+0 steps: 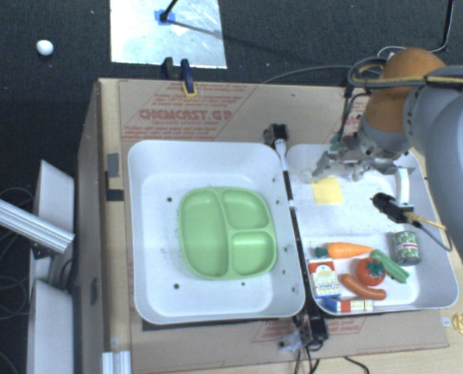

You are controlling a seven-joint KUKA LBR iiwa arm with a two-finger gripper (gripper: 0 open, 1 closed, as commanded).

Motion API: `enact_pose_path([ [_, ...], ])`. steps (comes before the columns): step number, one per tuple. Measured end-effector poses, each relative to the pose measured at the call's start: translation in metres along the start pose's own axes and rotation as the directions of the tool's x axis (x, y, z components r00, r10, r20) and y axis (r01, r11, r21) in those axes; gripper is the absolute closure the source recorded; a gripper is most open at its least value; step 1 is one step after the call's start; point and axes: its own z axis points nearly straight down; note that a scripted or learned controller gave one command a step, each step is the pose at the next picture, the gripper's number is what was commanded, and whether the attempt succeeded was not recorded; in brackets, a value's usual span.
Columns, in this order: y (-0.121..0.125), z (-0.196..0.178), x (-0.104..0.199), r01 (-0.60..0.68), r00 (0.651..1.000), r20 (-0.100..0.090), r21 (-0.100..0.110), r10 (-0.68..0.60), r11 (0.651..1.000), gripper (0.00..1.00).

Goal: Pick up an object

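Gripper (342, 164) hung low over the far part of the right white bin (434, 287); its finger state could not be told. Just near it lay a flat yellow square (328, 192), with an orange plastic carrot (348, 249) nearer still.

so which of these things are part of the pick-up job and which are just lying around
Part of the job:
- gripper, low over the right bin
- yellow square just below it
- carrot, tomato, sausage, small can, carton

Just lying about:
- green divided plate in the left bin
- clamp on the bench's far edge
- white ball on the floor
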Motion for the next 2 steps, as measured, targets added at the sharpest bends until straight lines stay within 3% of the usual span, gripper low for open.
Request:
enact_pose_path([
  [1, 0.000, 0.001, 0.029, 0.004, 1.000, -0.002, 0.001, -0.004, 1.000, 0.00],
  [2, 0.001, -0.106, -0.018, 0.001, 1.000, 0.001, -0.003, -0.001, 1.000, 0.00],
])
